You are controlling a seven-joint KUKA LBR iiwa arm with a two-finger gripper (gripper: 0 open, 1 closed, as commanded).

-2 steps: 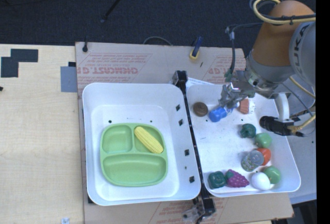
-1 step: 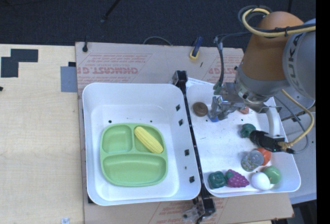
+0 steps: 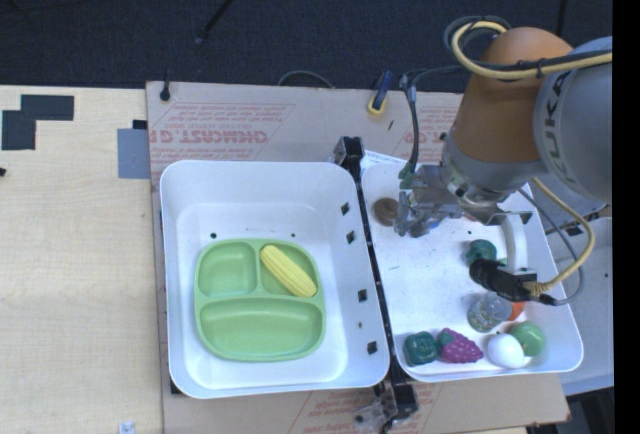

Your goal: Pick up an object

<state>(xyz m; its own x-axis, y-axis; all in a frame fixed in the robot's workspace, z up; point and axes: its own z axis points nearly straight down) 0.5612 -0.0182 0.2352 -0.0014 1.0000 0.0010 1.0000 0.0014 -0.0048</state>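
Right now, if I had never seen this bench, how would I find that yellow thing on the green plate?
Start at the left white bin, the one away from the arm. A green divided plate lies in it, and the toy corn cob rests in the plate's upper right compartment. It is the one yellow, ridged piece, alone on the plate, while the other toys sit in the right bin.

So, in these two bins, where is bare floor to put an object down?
Left bin: bare strip behind the green tray, narrower ones beside it. The tray's large front compartment is bare; corn fills one back compartment. Right bin: bare middle between gripper and purple grapes. Its front right corner is crowded.
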